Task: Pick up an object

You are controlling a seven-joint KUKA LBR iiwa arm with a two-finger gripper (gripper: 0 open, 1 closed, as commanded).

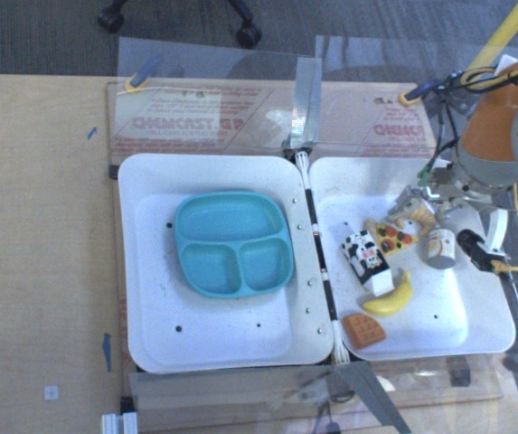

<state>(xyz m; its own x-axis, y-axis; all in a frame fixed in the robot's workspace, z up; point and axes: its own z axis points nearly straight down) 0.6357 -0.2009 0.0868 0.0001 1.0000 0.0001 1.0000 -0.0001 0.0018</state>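
Hovering over the right bin [485, 328], upper right corner, the gripper [428, 197] sits just above-right of the toy cluster; finger state can't be told. Nearest pick: pizza slice [397, 236], just below-left. Banana [390, 297] lies farther down-left, long axis diagonal.

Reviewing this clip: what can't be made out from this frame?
- Gripper, camera view: finger state unreadable, lost among cabling and clutter.
- Arm: cut off by the right edge.
- Small items under the gripper, beside the slice of pizza: too small to identify.
- Grey cylinder: too blurred to identify.
- Black-and-white carton: print too small to read.
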